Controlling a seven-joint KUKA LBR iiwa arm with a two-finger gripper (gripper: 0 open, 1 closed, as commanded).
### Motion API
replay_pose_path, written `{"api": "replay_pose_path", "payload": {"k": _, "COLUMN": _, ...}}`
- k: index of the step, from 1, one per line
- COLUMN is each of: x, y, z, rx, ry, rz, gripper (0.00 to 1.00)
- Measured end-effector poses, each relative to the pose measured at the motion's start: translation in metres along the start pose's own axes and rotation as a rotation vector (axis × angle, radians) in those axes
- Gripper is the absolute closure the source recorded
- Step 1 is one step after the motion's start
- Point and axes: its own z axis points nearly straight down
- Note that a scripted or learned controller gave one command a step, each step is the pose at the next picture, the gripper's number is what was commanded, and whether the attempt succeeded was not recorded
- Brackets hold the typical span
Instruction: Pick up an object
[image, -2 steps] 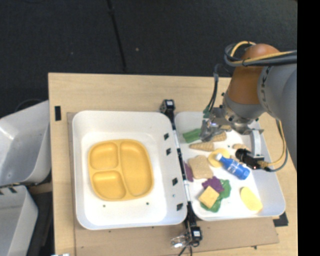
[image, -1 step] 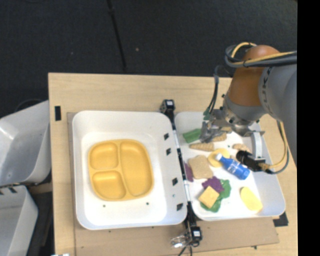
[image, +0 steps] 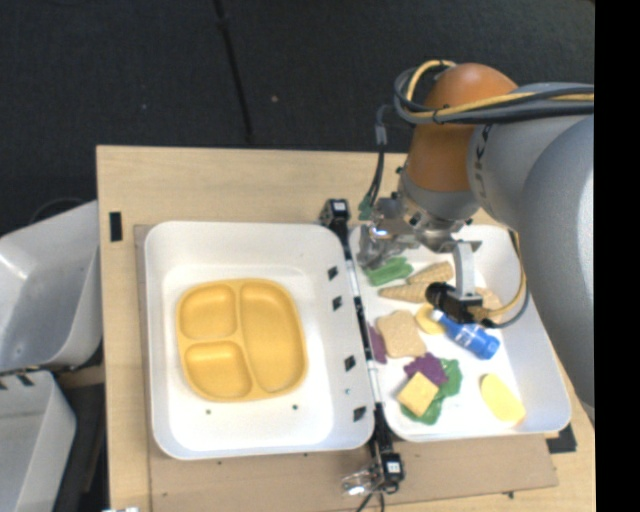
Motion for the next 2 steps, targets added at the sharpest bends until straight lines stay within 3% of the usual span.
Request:
{"api": "replay_pose_path", "payload": {"k": 1, "x": -0.007, "y": -0.009, "z": -0.035, "rx": 0.007, "ry": -0.003, "rz": 0.007, "gripper": 1.0}}
{"api": "replay_pose_path", "payload": {"k": 2, "x": 0.098, "y": -0.019, "z": -0.078, "rx": -0.001, "ry": 0.004, "rz": -0.004, "gripper": 1.0}}
